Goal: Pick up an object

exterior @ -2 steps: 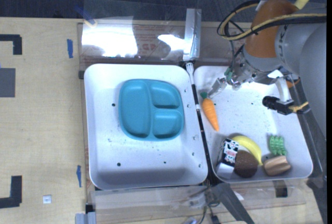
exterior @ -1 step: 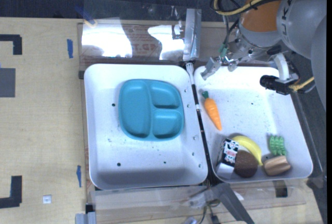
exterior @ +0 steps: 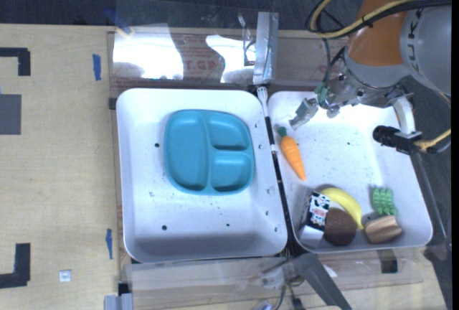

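At the near edge of the right bin [exterior: 419, 179], a carton [exterior: 316, 211], banana [exterior: 343, 201], brown ball [exterior: 340, 227], bread roll [exterior: 382, 229] and green piece [exterior: 383, 199] are packed touching or just beside one another; a grasp there may be blocked by neighbours. Farther back, a carrot [exterior: 292, 157] lies against the left wall, where one finger could strike the rim. Beyond it, the gripper [exterior: 307, 113] is seen hovering with nothing held; whether the fingers are spread cannot be told. The left bin [exterior: 136, 179] carries a blue tray [exterior: 209, 151].
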`<move>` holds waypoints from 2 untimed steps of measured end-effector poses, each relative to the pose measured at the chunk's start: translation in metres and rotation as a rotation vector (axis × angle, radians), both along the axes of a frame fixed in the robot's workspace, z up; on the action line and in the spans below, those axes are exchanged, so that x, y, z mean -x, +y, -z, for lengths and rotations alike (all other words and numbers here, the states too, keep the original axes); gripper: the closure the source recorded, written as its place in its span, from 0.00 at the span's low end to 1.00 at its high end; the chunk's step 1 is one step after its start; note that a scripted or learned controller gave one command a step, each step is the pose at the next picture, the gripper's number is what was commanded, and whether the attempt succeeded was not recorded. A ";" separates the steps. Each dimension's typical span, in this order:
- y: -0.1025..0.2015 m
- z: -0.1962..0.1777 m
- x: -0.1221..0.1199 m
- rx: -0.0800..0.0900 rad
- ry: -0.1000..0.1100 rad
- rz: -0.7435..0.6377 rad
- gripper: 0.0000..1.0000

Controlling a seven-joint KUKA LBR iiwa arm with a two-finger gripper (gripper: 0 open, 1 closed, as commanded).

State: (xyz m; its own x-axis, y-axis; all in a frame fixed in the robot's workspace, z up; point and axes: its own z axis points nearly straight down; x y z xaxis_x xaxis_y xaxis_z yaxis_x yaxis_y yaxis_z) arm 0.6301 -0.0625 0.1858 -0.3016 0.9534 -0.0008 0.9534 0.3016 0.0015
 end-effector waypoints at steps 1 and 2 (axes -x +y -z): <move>0.003 0.001 -0.018 0.000 -0.001 0.023 0.00; -0.028 0.000 0.036 0.001 0.000 -0.014 0.00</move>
State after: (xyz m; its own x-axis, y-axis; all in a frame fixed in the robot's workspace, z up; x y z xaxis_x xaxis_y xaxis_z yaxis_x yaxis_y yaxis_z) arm 0.5943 -0.0901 0.1856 -0.3149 0.9491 -0.0017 0.9491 0.3149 0.0009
